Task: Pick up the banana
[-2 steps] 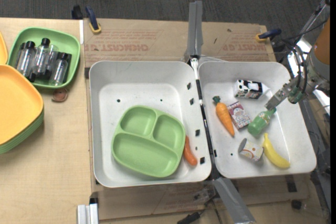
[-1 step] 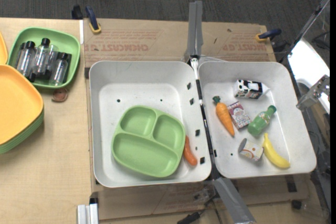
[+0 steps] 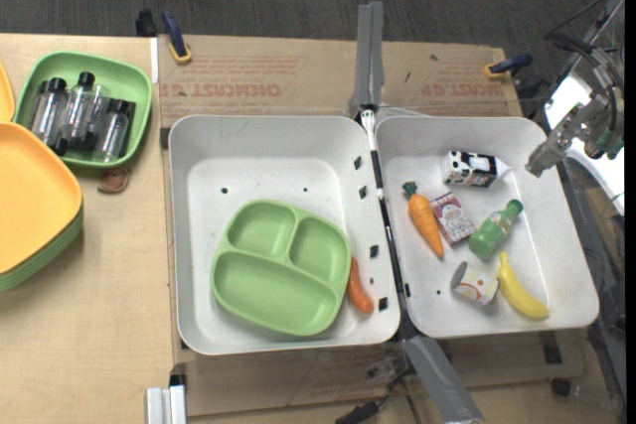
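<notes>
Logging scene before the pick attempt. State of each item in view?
banana: lying flat in the right bin, near its front right corner, untouched
carrot: lying in the right bin, leaves toward the back
green bottle: on its side
cow-print carton: on its side
green divided plate: flat in the left bin, right way up
gripper: above the right bin's back right rim, apart from the banana

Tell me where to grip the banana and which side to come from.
Grip the banana across its thick middle, coming straight down from above. It lies flat, and the small carton crowds its left end, so probably close the fingers across its width.
</notes>
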`<action>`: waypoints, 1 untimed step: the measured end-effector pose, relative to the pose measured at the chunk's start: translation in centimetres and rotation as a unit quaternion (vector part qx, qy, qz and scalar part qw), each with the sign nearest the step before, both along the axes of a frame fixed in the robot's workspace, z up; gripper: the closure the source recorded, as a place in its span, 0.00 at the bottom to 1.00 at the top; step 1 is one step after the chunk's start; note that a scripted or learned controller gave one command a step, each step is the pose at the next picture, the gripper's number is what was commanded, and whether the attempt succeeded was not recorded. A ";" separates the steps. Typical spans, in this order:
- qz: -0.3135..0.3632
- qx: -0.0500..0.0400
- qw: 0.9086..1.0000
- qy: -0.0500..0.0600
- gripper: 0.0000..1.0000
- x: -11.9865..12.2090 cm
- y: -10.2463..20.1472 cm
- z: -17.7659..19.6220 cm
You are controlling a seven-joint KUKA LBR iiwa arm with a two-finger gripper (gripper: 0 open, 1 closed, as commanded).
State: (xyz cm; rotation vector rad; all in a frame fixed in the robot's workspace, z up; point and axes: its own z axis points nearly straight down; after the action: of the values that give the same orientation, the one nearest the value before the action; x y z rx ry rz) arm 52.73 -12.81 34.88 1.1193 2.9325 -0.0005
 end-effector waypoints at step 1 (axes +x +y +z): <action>-0.128 0.000 0.992 0.002 1.00 -4.9 2.1 -2.9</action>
State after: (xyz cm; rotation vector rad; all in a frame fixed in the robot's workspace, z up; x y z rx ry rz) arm 47.82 -10.73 31.97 1.4866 2.7695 -0.0021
